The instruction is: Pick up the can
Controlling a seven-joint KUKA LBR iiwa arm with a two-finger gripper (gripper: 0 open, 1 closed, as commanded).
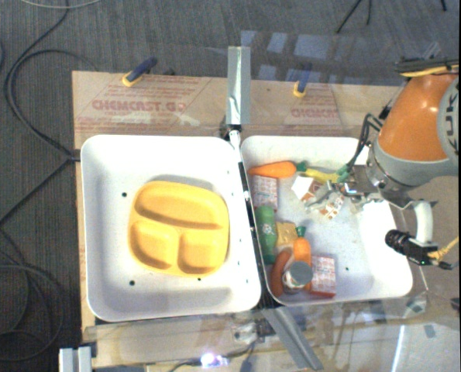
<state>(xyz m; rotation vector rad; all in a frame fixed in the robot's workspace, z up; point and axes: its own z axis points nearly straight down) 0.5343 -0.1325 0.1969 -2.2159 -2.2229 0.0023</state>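
The tabletop [98, 122] is a brown board, like cardboard or wood, and faint reddish printing on it reads something like "CHEMCAST" on the left; a second print on the right is too faint to read. Two clamps with yellow and blue parts [139, 71] hold the far edge of the board. Around it the floor [137, 22] is dark grey carpet, with black cables [21, 91] that lie in loops on the left side. Two white bins stand side by side and touch along the middle. The left bin [98, 285] holds a yellow tray [180, 227] with three compartments. The right bin [377, 277] holds a crowd of small things along its left wall: a carrot [273, 169] at the far end, a green bottle [266, 227], a second carrot [301, 250], and a packet with red print [323, 273] whose writing is too small to read. The can [297, 274] stands in the near left corner of the right bin, its grey top facing up, between the second carrot and the packet. The arm [416, 122] comes in from the right, with black letters on its orange part that are cut off at the edge. The end effector [340, 194] is low over the far middle of the right bin, well apart from the can; I cannot tell if it is wide or narrow.
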